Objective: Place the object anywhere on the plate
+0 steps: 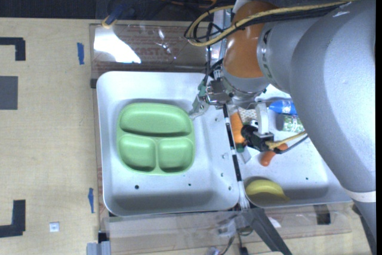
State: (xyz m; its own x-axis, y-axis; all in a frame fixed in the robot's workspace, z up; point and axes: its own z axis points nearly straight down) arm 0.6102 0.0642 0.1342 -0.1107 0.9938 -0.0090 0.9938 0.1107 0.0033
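1. Over the right-hand shallow white plastic bin (298, 179), the big grey arm with its orange band (310, 63) takes up most of that side of the bench (42, 128); it reaches in from the right and bends down toward the seam between the two bins, which I judge puts it where it can carry something across.

2. Left of that seam lies the left-hand white bin (113, 188), and in it the green moulded plate with three compartments (156, 135), flat and well inside the walls. Nothing rests on the plate, so the placing is not yet done.

3. Right of the plate, just at its upper right corner, the pincer (200, 103) hangs low over the left bin. A pale metallic piece shows at its tip, but I cannot tell whether the pincer is wide, narrow or holding anything.

4. Further right of the plate, across the seam, the candidates for the object lie loose in the right-hand bin: a yellow rounded banana-like piece (264, 188) near the front wall, and an orange carrot-shaped toy (237, 128) beside the divider.

5. Beyond the carrot sits a small blue-and-white packet (282, 108), partly under the arm. Which item is meant I cannot say.
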